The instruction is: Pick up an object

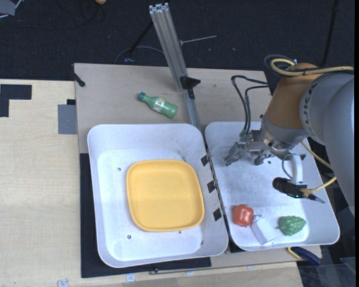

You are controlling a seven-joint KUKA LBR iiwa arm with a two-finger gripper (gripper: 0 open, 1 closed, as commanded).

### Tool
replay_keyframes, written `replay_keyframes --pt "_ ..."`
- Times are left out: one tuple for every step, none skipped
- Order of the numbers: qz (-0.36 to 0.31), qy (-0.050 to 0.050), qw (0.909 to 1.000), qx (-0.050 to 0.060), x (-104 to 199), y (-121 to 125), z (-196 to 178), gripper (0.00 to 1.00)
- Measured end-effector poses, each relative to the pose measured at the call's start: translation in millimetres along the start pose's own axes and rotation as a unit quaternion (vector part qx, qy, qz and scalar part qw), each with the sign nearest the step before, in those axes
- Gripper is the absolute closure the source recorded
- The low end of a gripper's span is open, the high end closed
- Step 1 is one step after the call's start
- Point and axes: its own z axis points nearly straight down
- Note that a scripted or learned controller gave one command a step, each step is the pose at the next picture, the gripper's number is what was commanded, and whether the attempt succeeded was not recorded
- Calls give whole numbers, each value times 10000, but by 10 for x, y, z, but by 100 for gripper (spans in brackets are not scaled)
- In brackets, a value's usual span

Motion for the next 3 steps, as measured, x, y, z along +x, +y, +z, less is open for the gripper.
replay_keyframes --pt "10 -3 10000 -19 -13 8 -128 100" --pt "8 -6 10000 -48 3 21 -757 100" --pt "9 -6 10000 -44 -4 26 -1281 100"
